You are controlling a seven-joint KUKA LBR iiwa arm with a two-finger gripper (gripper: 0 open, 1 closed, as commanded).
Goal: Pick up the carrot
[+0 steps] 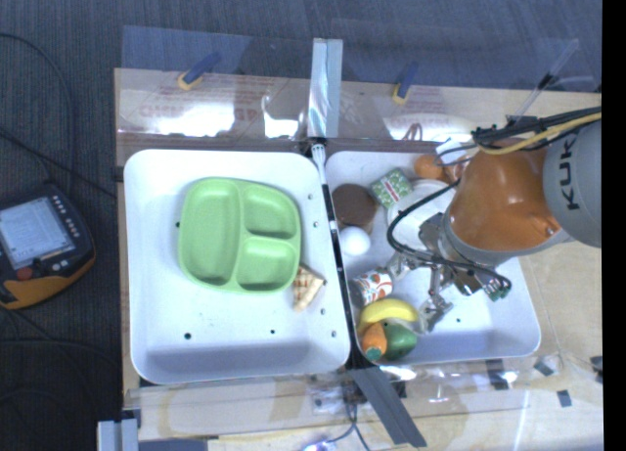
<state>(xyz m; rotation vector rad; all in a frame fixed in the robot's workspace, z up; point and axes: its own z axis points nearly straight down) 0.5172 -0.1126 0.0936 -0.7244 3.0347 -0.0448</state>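
Lying at the front edge of the right bin (509,337), hard against the divider between the two bins, the carrot (374,342) is a small orange piece with a banana (386,313) touching it just behind and a green vegetable (401,341) pressed against its right side. Behind the banana stands a small printed cup (373,286), then a white egg (354,241), a brown round thing (354,204) and a green packet (392,187) toward the back of the bin, with an orange ball (427,166) beyond that.

The gripper (435,304) hangs just to the right of the banana and a little behind the carrot, above bare bin floor. Its fingers (431,312) look narrow and point down, with nothing between them, though how far apart they stand is hard to read from this angle. The arm (504,204) covers much of the bin's back right.

On the far side of the divider, the left bin (156,341) holds a green divided plate (239,234) and a wedge of pastry (307,287) beside it.

By my judgement the step in hand is the approach: the carrot is not yet grasped. The next move calls for shifting toward the divider and forward, then descending with the fingers spread to straddle the carrot without catching the banana, the green vegetable or the bin wall.
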